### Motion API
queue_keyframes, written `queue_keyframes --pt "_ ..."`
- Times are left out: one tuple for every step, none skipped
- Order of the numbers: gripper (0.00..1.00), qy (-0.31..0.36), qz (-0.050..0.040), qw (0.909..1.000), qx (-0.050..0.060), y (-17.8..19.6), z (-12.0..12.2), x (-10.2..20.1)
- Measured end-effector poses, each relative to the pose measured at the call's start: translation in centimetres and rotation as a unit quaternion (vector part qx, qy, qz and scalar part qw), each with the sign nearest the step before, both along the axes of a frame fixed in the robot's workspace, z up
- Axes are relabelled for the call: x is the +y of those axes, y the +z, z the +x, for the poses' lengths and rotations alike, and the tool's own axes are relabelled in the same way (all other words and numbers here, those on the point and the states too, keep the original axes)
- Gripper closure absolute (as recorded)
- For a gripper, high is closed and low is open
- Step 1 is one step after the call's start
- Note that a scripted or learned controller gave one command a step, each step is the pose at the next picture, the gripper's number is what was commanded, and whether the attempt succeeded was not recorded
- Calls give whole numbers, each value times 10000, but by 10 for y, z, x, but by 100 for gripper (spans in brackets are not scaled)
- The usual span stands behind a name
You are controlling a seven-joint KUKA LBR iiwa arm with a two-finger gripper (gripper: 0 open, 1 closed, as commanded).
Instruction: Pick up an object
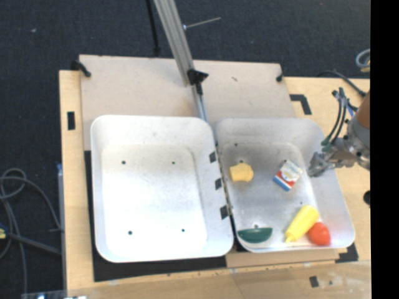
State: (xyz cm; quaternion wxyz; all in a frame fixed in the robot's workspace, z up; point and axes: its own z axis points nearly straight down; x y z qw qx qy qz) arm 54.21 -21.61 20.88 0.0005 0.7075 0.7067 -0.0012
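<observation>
Here you look down on the tabletop [262, 86] with two white bins. The left bin [156, 185] sits beside the right bin [274, 136], which carries the objects. The gripper [318, 165] hangs at the right bin's right rim; you cannot tell how it stands, and nothing shows in it. A yellow bottle [302, 223] lies tilted near the front right corner, touching a red ball [320, 233]. A small white, red and blue carton [287, 175] lies just left of the gripper. A yellow lump [242, 172] sits near the bin's left wall, a dark green piece [255, 233] at its front.
</observation>
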Motion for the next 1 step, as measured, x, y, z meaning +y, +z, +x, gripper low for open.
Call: queue_keyframes --pt "100 34 11 10000 -12 -3 2 53"
